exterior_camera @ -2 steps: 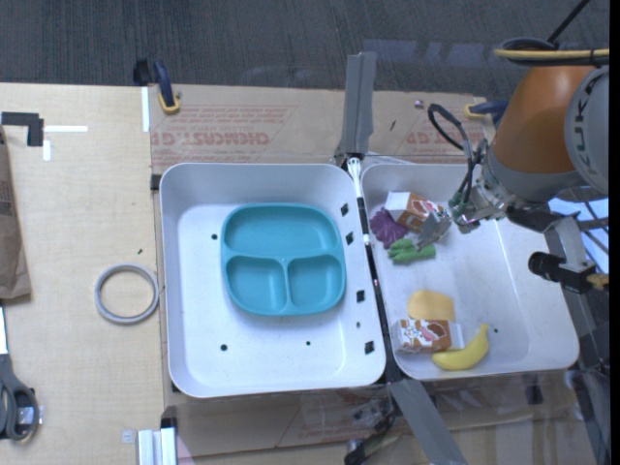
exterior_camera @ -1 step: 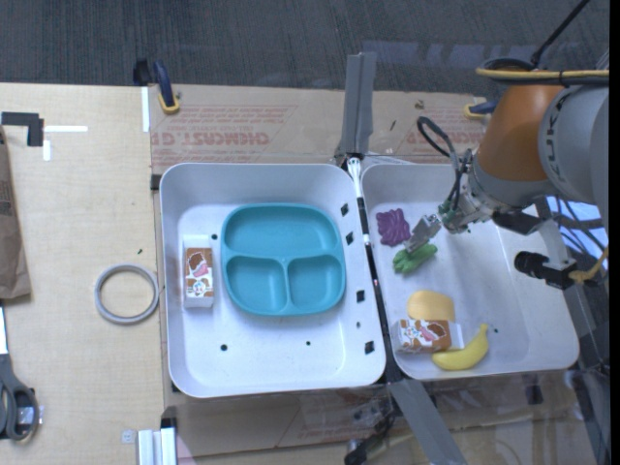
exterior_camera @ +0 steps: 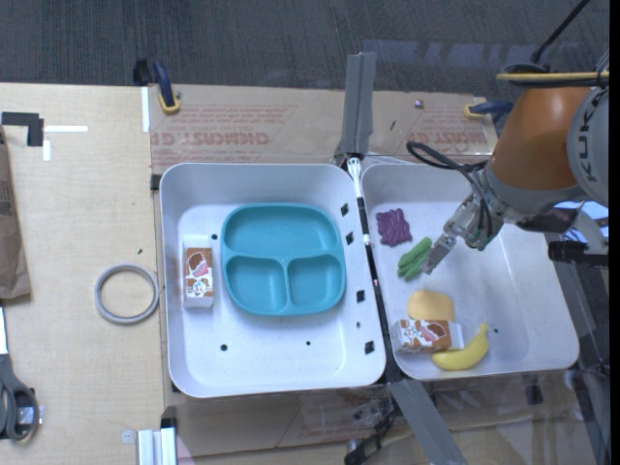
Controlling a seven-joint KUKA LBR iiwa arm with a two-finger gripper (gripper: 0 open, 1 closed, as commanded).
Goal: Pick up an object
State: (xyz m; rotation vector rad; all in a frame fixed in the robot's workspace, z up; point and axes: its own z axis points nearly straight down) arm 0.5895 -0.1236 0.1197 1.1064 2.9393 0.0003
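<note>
Arm comes in from the right, orange band above the wrist, gripper (exterior_camera: 438,254) low over the right bin (exterior_camera: 542,289), tip right at the upper-right end of the green pea pod (exterior_camera: 415,259). Can't tell whether the claw is spread or pressed together, the tip is too small and dark against the pod. Can't tell if it touches the pod either; nothing seen pinched.

Green pea pod lies flat on the floor of the right bin, left-centre part, near the divider. Long axis runs diagonal: lower-left end toward the left bin, upper-right end toward the gripper.

Purple grape bunch (exterior_camera: 393,227) just above-left of the pod, close, small gap. Further toward the front of the same bin: orange-yellow round piece (exterior_camera: 430,305), below it a small printed carton (exterior_camera: 423,335) lying flat, and a banana (exterior_camera: 463,353) just beside the carton on its right, curve opening upward, long axis roughly left-right, tip raised to the right.

Left bin (exterior_camera: 194,356): teal divided plate (exterior_camera: 285,260) in the middle, three compartments. Small printed box (exterior_camera: 199,276) just left of the plate, long axis front-to-back.

Bench left of the bins: grey ring (exterior_camera: 126,294) lying flat, well apart from the bins.
</note>
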